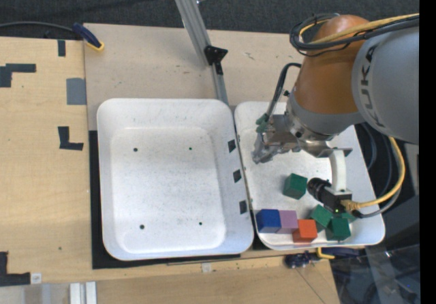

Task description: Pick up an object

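Observation:
In the camera view my gripper [264,150] hangs over the upper left part of the right bin [271,183], below the arm's orange band [327,84]. Nothing shows in it. A dark green cube [295,186] lies alone in the bin, down and to the right of the gripper. Along the bin's front edge sit a blue cube [269,220], a lilac block [288,219], an orange block [306,230] and two green blocks [338,228]. The arm hides the bin's far right part.
The left bin [163,173] lies beside the right one, sharing a raised rim. A slanted metal pole [192,13] with a black clamp [216,55] stands behind the bins. Yellow and black cables [378,195] loop at the right bin's right side.

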